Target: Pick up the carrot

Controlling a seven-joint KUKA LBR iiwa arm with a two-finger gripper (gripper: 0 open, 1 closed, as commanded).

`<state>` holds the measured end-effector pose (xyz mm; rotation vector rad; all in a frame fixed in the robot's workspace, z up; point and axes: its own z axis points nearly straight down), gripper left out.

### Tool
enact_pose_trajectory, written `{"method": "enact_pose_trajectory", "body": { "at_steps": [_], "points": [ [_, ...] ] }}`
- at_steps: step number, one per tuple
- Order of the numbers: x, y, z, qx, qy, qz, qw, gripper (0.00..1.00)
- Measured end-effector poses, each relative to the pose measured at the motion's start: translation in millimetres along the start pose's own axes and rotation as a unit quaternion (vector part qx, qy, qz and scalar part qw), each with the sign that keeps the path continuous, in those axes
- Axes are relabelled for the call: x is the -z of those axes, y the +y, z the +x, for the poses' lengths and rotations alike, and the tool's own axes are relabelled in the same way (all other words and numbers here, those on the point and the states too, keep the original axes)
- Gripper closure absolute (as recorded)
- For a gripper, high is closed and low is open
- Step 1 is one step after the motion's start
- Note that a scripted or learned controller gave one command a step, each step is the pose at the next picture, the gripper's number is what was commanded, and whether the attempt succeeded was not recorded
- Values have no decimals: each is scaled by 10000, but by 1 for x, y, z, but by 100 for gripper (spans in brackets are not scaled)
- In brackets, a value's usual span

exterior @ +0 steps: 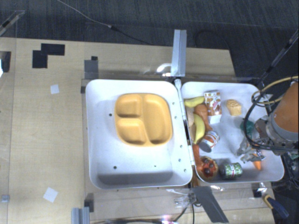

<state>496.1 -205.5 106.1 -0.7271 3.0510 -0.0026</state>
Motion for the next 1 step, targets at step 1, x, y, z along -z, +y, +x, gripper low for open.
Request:
{"method": "enact_pose_trajectory", "body": {
  "at_steps": [1],
  "points": [
    [27,-4,-8,-85,-19,19,10000,100]
  ]
}}
